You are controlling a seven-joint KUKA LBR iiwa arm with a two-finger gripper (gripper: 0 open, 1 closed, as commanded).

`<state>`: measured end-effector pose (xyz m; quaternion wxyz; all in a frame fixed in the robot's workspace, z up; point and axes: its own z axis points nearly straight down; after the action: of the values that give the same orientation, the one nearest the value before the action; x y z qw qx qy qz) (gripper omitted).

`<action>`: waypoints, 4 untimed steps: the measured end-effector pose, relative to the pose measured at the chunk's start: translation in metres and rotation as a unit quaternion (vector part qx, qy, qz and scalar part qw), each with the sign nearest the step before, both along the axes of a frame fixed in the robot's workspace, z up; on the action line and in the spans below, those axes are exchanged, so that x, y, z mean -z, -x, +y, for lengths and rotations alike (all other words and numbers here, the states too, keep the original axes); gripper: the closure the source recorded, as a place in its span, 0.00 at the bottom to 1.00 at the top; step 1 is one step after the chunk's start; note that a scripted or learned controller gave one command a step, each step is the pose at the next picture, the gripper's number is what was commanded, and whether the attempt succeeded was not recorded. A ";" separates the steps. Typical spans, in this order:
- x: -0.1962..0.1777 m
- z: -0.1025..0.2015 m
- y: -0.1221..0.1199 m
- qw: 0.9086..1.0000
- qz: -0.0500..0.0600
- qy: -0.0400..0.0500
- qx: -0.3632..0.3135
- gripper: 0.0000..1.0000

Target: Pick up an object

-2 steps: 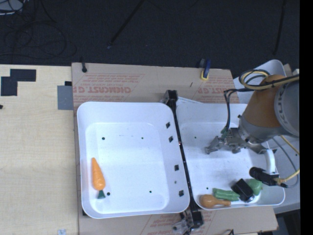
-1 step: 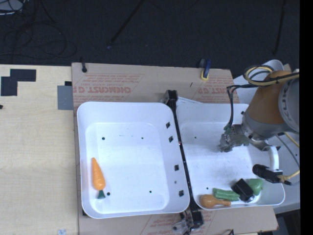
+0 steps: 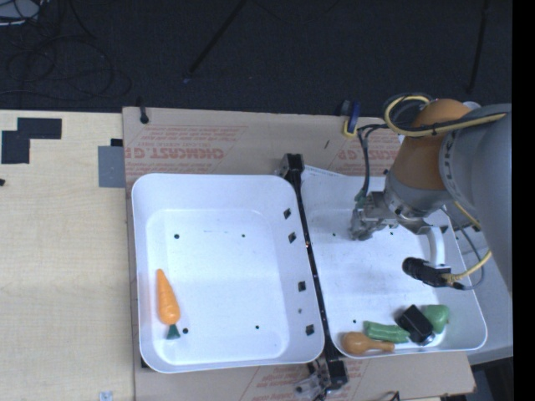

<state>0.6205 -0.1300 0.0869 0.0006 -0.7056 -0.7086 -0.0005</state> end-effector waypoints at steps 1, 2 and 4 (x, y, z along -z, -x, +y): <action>-0.108 0.074 -0.026 1.000 -0.004 0.000 -0.002 1.00; -0.193 0.119 -0.024 1.000 -0.003 0.000 -0.001 1.00; -0.298 0.244 0.014 1.000 -0.001 -0.001 -0.002 1.00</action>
<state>0.6067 0.1144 0.3854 0.0006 -0.7044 -0.7098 -0.0015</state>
